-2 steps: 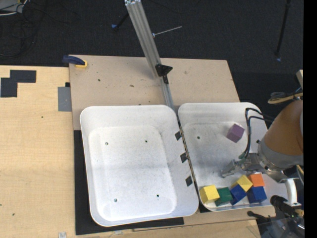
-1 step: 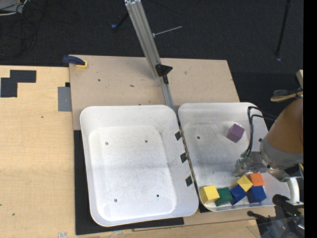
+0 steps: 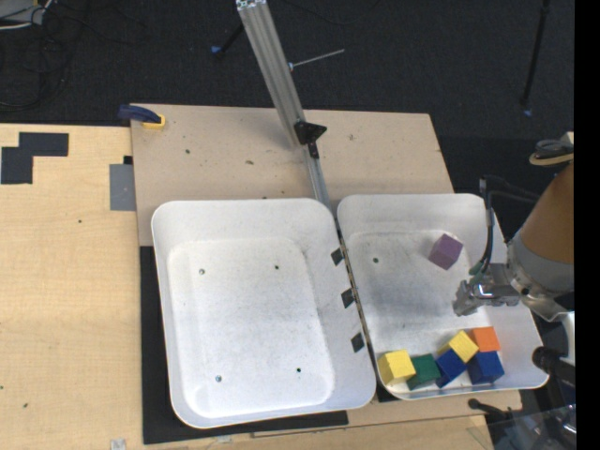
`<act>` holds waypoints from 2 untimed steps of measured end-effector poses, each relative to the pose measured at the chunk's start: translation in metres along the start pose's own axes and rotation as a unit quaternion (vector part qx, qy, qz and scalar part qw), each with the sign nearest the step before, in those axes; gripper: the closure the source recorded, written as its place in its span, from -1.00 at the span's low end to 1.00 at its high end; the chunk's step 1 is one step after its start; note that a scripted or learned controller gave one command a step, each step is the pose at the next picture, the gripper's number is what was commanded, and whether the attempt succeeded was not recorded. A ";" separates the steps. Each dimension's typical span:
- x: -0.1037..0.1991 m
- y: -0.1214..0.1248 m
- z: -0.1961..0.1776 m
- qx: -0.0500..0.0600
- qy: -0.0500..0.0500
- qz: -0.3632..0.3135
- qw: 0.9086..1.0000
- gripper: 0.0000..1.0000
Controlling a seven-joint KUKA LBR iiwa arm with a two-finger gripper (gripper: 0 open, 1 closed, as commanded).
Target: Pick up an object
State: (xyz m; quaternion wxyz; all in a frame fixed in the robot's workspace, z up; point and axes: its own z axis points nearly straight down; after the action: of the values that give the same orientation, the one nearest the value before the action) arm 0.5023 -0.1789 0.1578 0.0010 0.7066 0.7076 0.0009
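The right bin holds a purple cube near its far right side. Several cubes cluster at its near right corner: a yellow one, a green one, a second yellow one, an orange one and two blue ones. My gripper hangs over the bin's right side, between the purple cube and the cluster, just above the orange and yellow cubes. Nothing shows between its fingers, and their state is unclear.
The left bin lies beside the right one, joined by black clips. An aluminium bar slants up from behind the bins. A blue and yellow clamp sits at the board's far left corner.
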 end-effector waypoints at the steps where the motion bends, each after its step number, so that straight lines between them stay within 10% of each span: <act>1: 0.009 -0.003 -0.054 0.000 0.000 0.000 1.000 1.00; 2: 0.005 0.000 -0.116 -0.001 -0.001 0.000 1.000 1.00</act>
State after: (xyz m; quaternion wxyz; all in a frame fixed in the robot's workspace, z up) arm 0.5022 -0.1737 0.2739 0.0020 0.7068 0.7074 0.0009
